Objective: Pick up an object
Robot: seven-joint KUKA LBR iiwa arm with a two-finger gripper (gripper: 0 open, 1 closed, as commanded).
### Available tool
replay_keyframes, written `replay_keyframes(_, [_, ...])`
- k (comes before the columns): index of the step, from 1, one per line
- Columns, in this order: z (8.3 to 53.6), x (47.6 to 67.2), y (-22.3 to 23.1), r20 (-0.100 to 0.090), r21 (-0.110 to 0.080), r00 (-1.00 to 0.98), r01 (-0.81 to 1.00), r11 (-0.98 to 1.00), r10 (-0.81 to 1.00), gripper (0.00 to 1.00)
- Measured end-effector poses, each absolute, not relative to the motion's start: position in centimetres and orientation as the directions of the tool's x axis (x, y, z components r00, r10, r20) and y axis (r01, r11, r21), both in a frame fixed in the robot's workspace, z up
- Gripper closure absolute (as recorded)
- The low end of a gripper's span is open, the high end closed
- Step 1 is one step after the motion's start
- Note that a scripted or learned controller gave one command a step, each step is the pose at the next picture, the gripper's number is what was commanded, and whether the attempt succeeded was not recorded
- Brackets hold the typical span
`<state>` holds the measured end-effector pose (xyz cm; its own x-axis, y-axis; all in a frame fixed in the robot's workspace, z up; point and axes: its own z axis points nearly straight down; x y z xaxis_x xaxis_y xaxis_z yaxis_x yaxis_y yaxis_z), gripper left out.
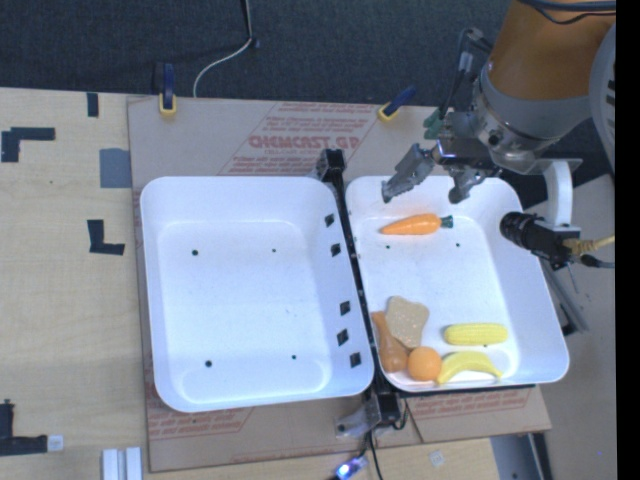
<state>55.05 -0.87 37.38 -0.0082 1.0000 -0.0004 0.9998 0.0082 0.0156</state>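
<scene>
Camera view has my tool (432, 175) spread open and holding nothing, above the carrot (411, 226) lying across the right bin's (520, 298) far end. It looks light, stiff, slick; I'd pinch its thick middle.

An orange carrot (410, 226) lies flat at the right bin's (520, 268) far end.
</scene>
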Motion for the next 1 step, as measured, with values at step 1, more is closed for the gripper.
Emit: replay_keyframes(1, [44.88,60.02,6.02,0.002,0.010,-0.008,1.000,0.008,1.000,0.00])
